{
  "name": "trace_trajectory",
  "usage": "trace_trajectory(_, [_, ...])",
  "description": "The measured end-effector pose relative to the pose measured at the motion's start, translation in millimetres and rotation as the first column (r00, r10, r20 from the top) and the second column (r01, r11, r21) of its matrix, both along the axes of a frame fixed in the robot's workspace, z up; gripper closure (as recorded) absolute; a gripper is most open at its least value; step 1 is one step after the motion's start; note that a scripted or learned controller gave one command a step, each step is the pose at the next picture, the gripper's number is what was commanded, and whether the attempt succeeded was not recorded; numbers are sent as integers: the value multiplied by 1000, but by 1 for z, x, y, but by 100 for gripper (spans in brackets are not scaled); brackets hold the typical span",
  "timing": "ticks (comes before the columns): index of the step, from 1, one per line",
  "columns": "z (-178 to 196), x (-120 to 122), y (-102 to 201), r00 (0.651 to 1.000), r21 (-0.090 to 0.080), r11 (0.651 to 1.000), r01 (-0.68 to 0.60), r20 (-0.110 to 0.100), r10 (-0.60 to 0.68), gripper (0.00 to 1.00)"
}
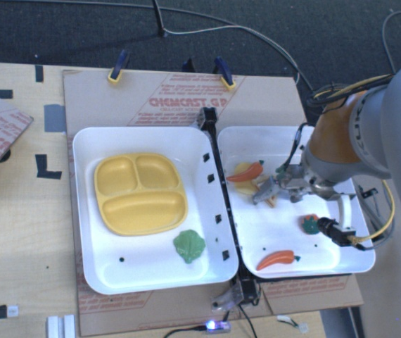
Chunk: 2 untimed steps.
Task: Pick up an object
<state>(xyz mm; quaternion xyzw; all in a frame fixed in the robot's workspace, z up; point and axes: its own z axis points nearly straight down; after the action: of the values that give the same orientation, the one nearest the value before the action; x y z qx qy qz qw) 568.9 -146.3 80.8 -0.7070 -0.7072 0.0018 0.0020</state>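
Note:
My gripper [266,194] is low in the right bin [348,263], reaching in from the right. It sits just below a red-orange chilli pepper [245,174] and right against a small yellow piece [263,184], which it partly hides. To its right lies a small red and green object [309,224]. Another orange-red pepper [276,259] rests near the bin's front wall. Whether anything is held cannot be seen.
The left bin [88,259] holds a yellow divided plate [141,193] and a green leafy toy [188,246] near its front right corner. A black divider rail [219,189] separates the bins. A cable loops off the wrist at the right [380,220].

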Motion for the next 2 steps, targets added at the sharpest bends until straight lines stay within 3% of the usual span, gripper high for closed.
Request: trace_trajectory(2, [5, 2, 0, 1000, 0, 1000, 0, 6, 0, 0])
